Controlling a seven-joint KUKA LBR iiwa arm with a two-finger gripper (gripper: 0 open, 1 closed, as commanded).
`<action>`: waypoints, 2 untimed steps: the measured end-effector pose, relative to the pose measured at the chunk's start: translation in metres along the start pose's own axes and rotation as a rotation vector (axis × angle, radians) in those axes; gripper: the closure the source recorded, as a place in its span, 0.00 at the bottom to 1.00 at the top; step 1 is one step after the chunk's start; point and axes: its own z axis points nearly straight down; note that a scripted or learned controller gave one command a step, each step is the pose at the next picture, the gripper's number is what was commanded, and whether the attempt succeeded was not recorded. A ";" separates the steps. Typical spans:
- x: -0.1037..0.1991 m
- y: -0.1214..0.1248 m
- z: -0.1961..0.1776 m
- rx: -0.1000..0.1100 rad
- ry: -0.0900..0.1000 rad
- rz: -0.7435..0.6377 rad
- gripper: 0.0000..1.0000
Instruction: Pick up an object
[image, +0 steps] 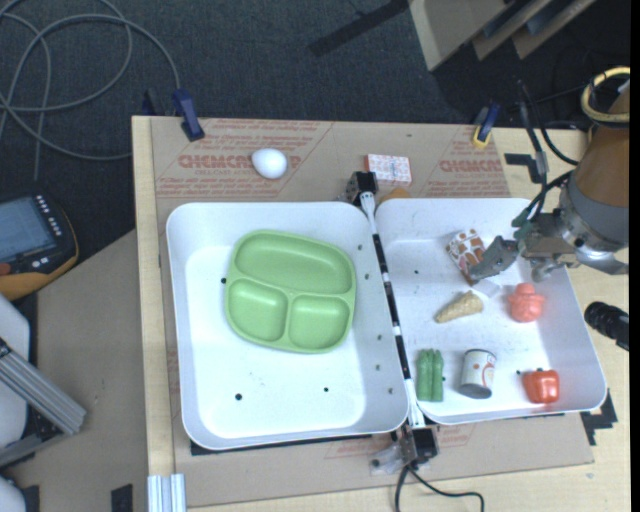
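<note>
The right bin holds several small items. A red-and-white patterned piece lies at its back, with a beige cone in front of it. Further right sits a pink-red lump. Along the front are a green piece, a small white can and a red pepper-like toy. My gripper hovers over the back right of this bin, just right of the patterned piece and above the pink lump. It is open, with nothing between its fingers.
The left bin holds a green divided plate. On the bench behind the bins lie a white egg-shaped ball and a small checkered box. Blue clamps grip the back edge.
</note>
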 end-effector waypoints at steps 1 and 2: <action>-0.054 0.034 0.082 0.002 0.000 0.001 0.00; -0.095 0.051 0.161 0.002 0.004 -0.002 0.00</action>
